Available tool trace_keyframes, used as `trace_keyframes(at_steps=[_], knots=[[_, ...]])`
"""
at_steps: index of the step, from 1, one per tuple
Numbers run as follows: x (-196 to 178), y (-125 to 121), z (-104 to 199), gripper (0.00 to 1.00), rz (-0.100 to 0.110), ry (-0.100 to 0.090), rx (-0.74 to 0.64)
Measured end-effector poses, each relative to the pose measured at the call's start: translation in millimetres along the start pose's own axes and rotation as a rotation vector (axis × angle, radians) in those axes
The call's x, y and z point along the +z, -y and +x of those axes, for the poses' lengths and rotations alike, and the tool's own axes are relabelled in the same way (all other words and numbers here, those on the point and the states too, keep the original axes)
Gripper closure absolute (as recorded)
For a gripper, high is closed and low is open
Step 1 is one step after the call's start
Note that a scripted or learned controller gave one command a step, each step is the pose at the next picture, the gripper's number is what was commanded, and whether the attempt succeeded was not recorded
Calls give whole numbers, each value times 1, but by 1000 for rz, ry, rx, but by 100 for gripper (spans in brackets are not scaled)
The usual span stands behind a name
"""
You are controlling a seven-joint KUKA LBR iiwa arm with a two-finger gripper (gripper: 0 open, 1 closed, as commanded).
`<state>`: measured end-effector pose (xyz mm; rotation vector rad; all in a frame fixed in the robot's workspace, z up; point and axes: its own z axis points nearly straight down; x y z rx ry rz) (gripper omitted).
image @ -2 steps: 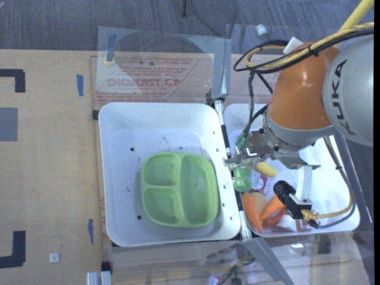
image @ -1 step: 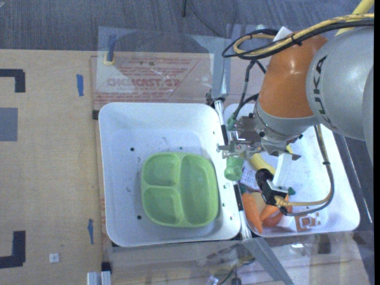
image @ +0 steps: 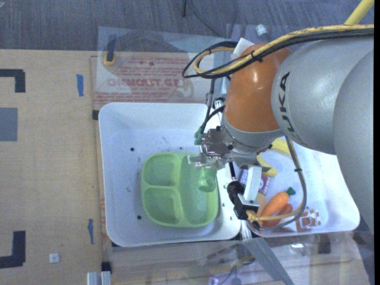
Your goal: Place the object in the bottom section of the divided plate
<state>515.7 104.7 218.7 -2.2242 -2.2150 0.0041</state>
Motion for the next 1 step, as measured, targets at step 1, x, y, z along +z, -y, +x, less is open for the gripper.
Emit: trace_keyframes(at_steps=[1], knots=[[0,0,0,0,0,0,1]])
